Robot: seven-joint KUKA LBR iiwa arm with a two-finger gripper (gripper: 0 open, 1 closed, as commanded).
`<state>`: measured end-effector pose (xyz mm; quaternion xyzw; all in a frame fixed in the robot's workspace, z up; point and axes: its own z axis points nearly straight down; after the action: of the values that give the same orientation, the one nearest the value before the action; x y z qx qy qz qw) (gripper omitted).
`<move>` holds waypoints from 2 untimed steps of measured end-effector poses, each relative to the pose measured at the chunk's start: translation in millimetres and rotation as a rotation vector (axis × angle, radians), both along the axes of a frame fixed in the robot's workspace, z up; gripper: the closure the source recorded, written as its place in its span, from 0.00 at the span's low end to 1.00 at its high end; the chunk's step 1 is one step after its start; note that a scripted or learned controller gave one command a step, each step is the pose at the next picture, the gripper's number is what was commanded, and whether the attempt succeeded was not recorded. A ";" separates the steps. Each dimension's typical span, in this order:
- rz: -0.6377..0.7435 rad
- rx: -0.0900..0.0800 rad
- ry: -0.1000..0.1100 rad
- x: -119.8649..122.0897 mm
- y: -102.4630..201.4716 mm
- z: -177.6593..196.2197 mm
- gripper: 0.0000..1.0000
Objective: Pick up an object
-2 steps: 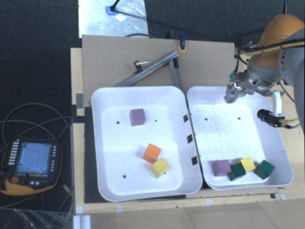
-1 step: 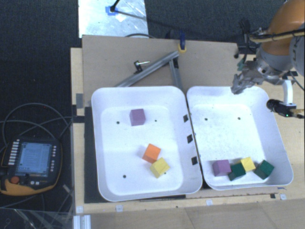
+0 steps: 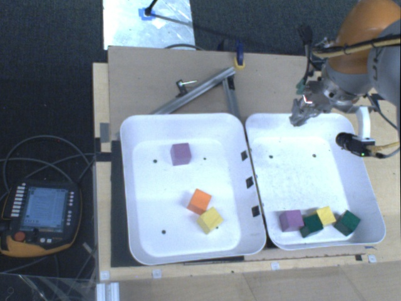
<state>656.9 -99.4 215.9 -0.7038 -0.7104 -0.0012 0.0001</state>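
My gripper (image 3: 301,116) hangs over the far edge of the right bin (image 3: 351,168), well above the floor, with nothing seen between its fingers. In the right bin's near corner lie a purple block (image 3: 291,219), a dark green block (image 3: 311,225), a small yellow block (image 3: 326,215) and another green block (image 3: 347,221), packed close together. The left bin (image 3: 144,168) holds a purple cube (image 3: 180,153) toward the back, and an orange cube (image 3: 199,200) touching a yellow cube (image 3: 210,219) nearer the front.
A metal bar (image 3: 200,88) lies on the brown board behind the left bin. A teach pendant (image 3: 41,213) with cables sits left of the bench. The two bins meet at a ridge with black clips (image 3: 249,182).
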 end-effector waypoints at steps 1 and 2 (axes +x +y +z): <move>0.002 0.001 0.001 -6.0 56.9 -6.0 1.00; 0.002 0.001 0.002 -19.0 118.0 -6.7 1.00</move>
<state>637.9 18.6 209.2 -0.7030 -0.7112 -0.0010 0.0012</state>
